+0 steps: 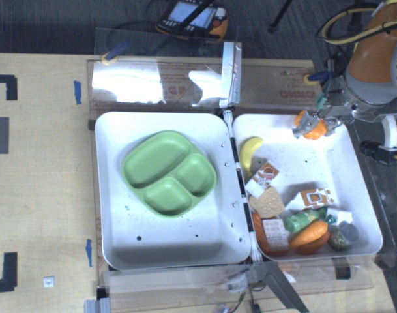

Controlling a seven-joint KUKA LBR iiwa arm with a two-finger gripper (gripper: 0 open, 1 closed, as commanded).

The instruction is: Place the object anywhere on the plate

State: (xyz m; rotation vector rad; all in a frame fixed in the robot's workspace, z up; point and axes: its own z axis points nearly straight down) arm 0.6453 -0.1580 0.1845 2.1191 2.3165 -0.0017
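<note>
A green divided plate lies in the left white bin, a little left of its middle, with nothing on it. My gripper hangs over the far corner of the right bin, close to the back wall. A small orange object sits between its fingertips, and the fingers are shut on it. The grey arm with its orange band comes in from the upper right. The plate is well to the left of the gripper, across the wall between the bins.
The right bin's near half holds a heap of toy food: a yellow piece, a cracker, small packets, a green item, an orange carrot-like piece and a dark round item. A clear panel stands behind the bins.
</note>
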